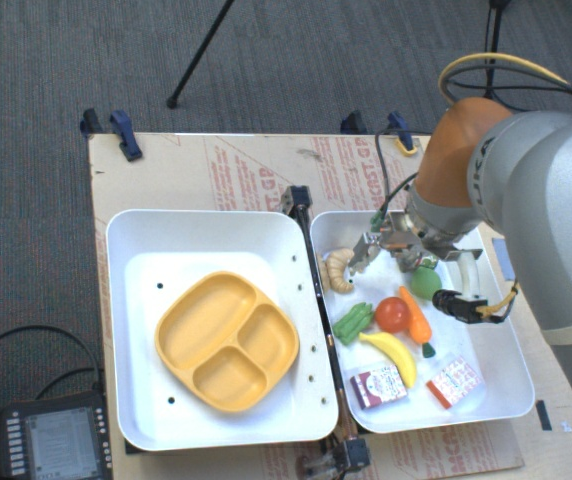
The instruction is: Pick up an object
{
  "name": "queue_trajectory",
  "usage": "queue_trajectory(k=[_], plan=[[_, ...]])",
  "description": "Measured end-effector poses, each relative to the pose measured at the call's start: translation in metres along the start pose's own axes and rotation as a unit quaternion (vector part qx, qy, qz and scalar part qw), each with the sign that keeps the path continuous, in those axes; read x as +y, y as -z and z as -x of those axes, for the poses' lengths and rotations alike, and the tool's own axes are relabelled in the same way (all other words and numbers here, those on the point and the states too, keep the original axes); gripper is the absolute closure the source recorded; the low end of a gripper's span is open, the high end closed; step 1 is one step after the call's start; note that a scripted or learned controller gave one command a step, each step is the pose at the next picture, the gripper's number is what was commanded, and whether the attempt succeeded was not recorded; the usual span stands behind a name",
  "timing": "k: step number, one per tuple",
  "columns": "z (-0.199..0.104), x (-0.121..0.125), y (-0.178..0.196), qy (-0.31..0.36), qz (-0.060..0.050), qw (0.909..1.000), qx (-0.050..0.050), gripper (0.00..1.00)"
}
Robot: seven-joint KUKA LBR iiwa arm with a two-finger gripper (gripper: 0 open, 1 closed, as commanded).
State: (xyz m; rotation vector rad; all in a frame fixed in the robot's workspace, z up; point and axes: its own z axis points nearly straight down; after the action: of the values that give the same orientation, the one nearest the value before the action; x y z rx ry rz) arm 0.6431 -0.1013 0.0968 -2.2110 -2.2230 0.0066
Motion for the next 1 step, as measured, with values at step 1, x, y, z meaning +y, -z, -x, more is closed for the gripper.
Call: queue_trajectory(k=[1], plan=[[-0.018,-0.0263,-0.008,-0.003,0.004,1.0,-0.001,0.0]])
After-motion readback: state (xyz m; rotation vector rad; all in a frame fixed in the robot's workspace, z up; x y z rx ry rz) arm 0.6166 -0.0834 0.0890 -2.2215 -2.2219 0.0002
